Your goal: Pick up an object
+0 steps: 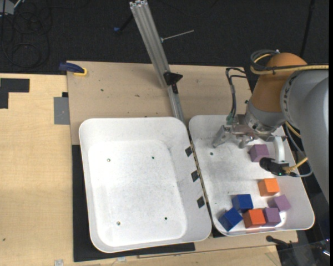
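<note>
i see seven small blocks in the right bin point(211, 176). a purple block point(259, 151) lies alone toward the far side. an orange block point(268, 187) sits nearer the front, with a second purple block point(281, 203) just beside it. along the front wall i see two blue blocks point(242, 202) point(231, 219), another orange block point(255, 218) and a third purple block point(272, 216) clustered close together.

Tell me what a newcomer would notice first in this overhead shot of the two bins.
The grey arm with its orange band stands out first, reaching in from the right over the right bin, its gripper low above the upper part. Next come the coloured blocks in that bin: a purple block beside the gripper, and blue, orange and purple ones clustered in the near corner. The left bin is a broad white tray beside it.
</note>
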Robot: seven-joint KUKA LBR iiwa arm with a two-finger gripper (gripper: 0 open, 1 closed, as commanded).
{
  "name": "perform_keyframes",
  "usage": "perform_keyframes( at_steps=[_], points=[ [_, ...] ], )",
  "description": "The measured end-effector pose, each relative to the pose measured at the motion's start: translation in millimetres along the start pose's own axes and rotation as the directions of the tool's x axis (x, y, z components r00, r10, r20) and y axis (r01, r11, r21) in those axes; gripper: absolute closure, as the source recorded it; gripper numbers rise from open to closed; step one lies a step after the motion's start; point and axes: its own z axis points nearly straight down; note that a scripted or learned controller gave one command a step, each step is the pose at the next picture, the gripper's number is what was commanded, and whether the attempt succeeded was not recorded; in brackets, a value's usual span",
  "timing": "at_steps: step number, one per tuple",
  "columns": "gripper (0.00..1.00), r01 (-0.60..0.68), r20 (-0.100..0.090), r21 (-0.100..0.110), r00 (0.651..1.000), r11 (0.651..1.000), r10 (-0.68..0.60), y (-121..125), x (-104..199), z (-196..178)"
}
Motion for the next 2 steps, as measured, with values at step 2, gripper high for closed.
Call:
perform_keyframes(
  at_steps=[2],
  points=[
    [1.0, -0.004, 0.001, -0.008, 1.0, 1.0, 0.004, 3.6, -7.0, -72.7]
  ],
)
